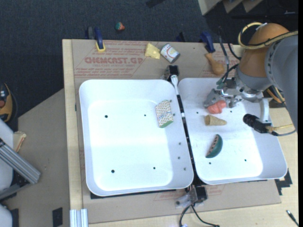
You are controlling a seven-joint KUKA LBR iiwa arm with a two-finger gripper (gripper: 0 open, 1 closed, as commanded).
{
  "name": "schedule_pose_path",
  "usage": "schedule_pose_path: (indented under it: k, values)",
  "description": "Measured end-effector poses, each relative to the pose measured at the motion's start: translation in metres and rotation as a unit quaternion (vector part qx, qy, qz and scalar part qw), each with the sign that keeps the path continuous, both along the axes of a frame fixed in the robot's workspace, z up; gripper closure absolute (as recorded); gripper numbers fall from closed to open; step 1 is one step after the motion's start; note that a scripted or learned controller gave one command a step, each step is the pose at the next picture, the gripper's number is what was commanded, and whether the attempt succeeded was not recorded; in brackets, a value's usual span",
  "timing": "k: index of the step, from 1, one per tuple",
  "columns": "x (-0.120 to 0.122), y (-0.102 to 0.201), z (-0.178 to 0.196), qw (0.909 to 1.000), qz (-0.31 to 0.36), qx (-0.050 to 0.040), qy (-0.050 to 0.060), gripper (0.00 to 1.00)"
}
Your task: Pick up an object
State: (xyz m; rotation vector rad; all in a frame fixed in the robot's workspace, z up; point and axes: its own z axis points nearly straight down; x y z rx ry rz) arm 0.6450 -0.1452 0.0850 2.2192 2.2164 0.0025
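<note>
Camera view, claw point(218, 100) over pink object point(217, 107) in right bin point(265, 160), object's long axis left-right, grip unclear.

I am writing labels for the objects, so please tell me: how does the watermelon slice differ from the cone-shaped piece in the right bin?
The watermelon slice is green with a red inner side and curved; the cone-shaped piece is tan and tapers to a point. The slice looks longer and lies nearly along the bin's length, while the cone lies across it. The cone sits closer to the gripper than the slice. Both rest on the floor of the right bin, apart from each other.
</note>
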Motion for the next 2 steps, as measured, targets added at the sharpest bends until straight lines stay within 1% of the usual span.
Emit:
schedule_pose_path:
  k: [1,2]
  values:
    - [0.0,0.001,0.012,1.0,0.0,0.0001,-0.001,1.0]
    - [0.025,0.076,0.107,1.0,0.005,0.0016,-0.004,1.0]
